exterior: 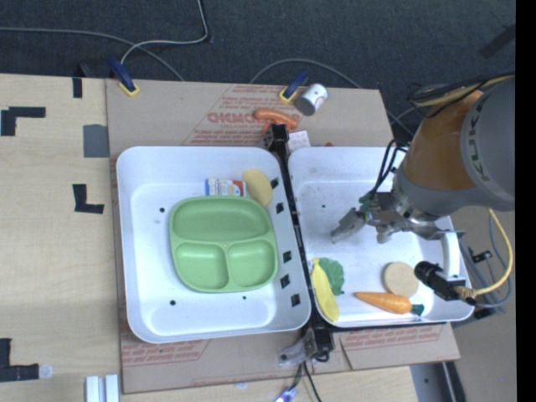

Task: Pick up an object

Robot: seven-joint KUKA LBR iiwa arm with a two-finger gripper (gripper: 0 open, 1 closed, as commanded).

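Observation:
My gripper (363, 229) hangs over the middle of the right bin (335, 170), its fingers spread open with nothing between them. Below it, along the bin's front, lie a yellow banana (324, 293), a green leafy toy (333, 272), an orange carrot (383, 301) and a round tan biscuit (400, 279). The biscuit is the closest, just right of and below the fingers. The grey arm with its orange band (435, 153) comes in from the right.
The left bin (138, 224) holds a green divided plate (224, 243), a small box (224, 188) and a yellow fruit (259, 186). Clips join the two bins along the divider (289, 224). An orange toy (276, 116) and a silver cylinder (311, 99) lie behind the bins.

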